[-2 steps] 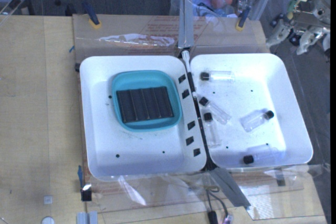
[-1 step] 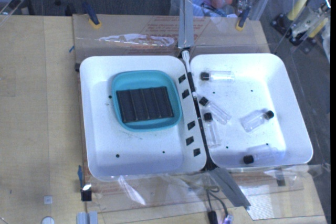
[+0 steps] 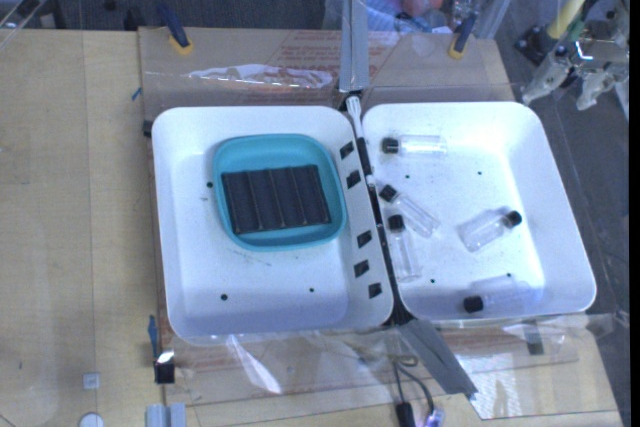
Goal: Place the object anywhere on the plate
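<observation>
**Item: plate** (image 3: 226, 218). Teal, shallow, in the middle of the left bin (image 3: 180, 255). A dark ridged insert (image 3: 275, 198) covers most of its floor.

**Item: object to be placed.** Your candidates are the clear vials with black caps, all loose in the right bin (image 3: 560, 245):
- the top vial (image 3: 415, 145), near the far wall
- the right vial (image 3: 488, 227), lying apart from the others
- the middle vial (image 3: 412, 212)
- the front vial (image 3: 500, 300), at the near wall

None is on the plate, so the task is not yet begun.

**Item: gripper** (image 3: 575, 75). It looks to be parked beyond the right bin's far corner. It is too blurred for you to tell whether it is open or closed.

**Handling note.**
- Your best choice is probably the right vial, which has free space on both sides.
- Close across its narrow width, not along its length. Round glass is likely to roll or squirt out.
- Lift well clear of the divider before crossing.
- Release low over the insert, where the ridges should stop it rolling.
</observation>
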`<state>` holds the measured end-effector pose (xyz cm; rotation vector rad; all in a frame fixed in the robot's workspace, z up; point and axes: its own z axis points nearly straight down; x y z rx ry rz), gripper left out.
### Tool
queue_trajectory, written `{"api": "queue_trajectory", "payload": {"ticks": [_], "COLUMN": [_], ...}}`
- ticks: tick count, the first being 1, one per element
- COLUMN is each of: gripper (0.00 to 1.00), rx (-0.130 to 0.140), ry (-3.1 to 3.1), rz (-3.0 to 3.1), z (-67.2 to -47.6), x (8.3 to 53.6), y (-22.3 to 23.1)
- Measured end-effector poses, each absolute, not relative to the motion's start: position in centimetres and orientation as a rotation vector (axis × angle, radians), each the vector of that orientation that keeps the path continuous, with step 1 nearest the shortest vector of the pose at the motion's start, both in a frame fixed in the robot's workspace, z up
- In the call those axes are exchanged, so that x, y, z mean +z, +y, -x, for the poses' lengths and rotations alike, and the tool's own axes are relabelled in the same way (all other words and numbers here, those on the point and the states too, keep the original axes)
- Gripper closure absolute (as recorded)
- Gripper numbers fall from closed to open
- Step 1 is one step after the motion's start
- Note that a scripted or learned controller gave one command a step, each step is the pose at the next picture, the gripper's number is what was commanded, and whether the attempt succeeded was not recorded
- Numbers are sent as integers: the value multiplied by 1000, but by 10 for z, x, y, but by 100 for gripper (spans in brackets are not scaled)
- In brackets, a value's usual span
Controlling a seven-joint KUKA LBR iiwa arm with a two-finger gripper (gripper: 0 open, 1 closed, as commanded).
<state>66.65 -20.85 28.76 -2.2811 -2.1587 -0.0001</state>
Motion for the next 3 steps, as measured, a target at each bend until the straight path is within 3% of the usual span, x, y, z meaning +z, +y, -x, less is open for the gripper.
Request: {"api": "queue_trajectory", "payload": {"ticks": [3], "gripper": [0], "rx": [3], "ry": [-2146], "rz": [2291], "z": [-667], "x": [239], "y": [-213]}}
